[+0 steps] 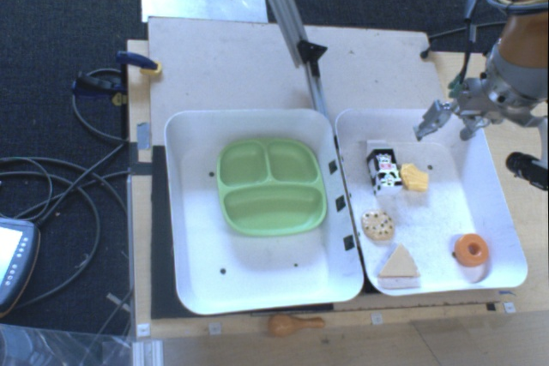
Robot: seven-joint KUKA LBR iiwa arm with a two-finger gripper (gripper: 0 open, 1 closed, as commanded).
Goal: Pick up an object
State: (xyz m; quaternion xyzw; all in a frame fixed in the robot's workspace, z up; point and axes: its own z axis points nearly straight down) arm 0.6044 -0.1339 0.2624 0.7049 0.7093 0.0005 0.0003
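Note that the hand (pixel 448 121) hangs above the right bin's (pixel 493 176) far edge with fingers apart and nothing between them, so no pick is done: the cow-patterned carton (pixel 383 169), yellow block (pixel 415 178), cookie (pixel 377 225), wedge (pixel 399 262) and orange ring (pixel 471 250) lie on the bin floor.

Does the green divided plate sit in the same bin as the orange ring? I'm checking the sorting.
No. The green divided plate lies in the left bin, while the orange ring sits in the right bin.

bins (pixel 184 210): glossy white plastic | tray (pixel 271 187): smooth green plastic | bench (pixel 232 64): matt board
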